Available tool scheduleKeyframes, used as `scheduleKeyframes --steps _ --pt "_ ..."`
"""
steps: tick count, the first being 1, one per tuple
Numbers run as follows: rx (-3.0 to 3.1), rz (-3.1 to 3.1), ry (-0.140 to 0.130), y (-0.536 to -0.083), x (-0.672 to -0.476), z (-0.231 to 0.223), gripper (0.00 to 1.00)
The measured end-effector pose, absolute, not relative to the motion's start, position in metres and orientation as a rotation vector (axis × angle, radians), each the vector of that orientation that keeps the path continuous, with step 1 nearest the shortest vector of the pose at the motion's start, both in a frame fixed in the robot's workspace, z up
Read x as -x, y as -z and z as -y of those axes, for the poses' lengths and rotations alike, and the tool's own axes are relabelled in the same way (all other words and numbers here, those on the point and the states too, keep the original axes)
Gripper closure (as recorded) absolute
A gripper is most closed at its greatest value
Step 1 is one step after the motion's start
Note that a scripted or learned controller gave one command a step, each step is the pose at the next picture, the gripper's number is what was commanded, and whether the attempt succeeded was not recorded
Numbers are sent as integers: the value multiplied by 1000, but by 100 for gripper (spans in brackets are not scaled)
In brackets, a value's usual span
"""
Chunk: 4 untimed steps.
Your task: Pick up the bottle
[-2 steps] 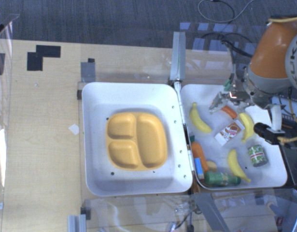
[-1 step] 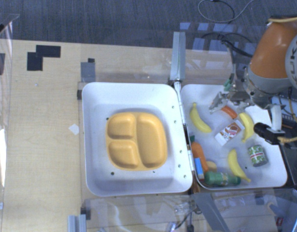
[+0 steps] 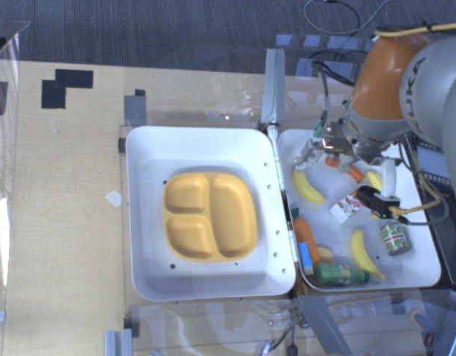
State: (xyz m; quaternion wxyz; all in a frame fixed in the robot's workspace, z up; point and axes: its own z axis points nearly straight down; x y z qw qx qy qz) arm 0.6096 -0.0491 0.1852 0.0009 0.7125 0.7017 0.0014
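Nearest the camera, along the front wall of the right bin, a green bottle lies on its side, its dark cap end towards the left. Just behind it at the bin's left wall sits an orange and blue item (too small to name), and to the right a banana lies close by the bottle's right end. A small green can stands further right, apart from the banana. Above these a white carton with red print lies tilted, and a second banana curves along the bin's left side.

The left bin holds a yellow tray with three compartments, sitting about in its middle.

Farther back, the arm comes in from the right and its gripper hangs over the rear of the right bin, well apart from the bottle. Whether it is clenched or released cannot be told; nothing can be seen in its grasp.
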Motion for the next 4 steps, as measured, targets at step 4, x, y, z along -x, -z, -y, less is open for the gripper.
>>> scheduleKeyframes --steps 4 --pt "-2383 -2040 -6 -254 -621 5 0"
